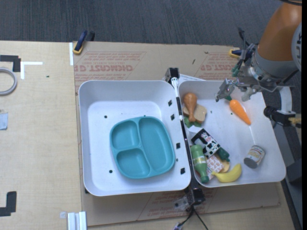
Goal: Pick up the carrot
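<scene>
Mirrored "CHEMOST GR" print reads on the cardboard (112, 63) behind the bins. The carrot (239, 111), orange and tapered, lies in the right bin (268, 174), just below the gripper (233, 91), whose 2 fingers stand apart, holding nothing.

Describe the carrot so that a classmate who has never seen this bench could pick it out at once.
Find the right-hand white bin, the one crowded with toy food. Near its far right corner, just below the gripper, lies the carrot on bare white floor. It is the only plain orange tapered piece, apart from the heap along the bin's left wall.
</scene>
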`<action>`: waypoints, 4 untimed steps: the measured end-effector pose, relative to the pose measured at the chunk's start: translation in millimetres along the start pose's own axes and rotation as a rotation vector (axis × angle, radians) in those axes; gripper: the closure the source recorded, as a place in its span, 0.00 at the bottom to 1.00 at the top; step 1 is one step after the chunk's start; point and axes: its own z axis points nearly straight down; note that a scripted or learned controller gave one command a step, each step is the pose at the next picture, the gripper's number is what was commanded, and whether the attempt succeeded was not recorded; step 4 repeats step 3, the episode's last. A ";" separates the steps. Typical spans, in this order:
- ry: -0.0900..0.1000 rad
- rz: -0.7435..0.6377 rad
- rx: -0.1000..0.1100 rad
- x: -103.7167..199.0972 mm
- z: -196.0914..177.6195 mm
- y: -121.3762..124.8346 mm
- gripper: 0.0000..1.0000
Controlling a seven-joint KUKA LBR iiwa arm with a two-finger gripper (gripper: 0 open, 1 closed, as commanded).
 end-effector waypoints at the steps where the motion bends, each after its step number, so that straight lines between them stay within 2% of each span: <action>1: 0.000 0.119 0.001 -37.2 58.2 16.6 0.00; 2: 0.018 0.331 0.004 -92.0 132.5 23.9 0.00; 3: 0.006 0.330 0.000 -96.3 122.3 23.3 1.00; 4: 0.006 0.330 0.000 -96.3 122.3 23.3 1.00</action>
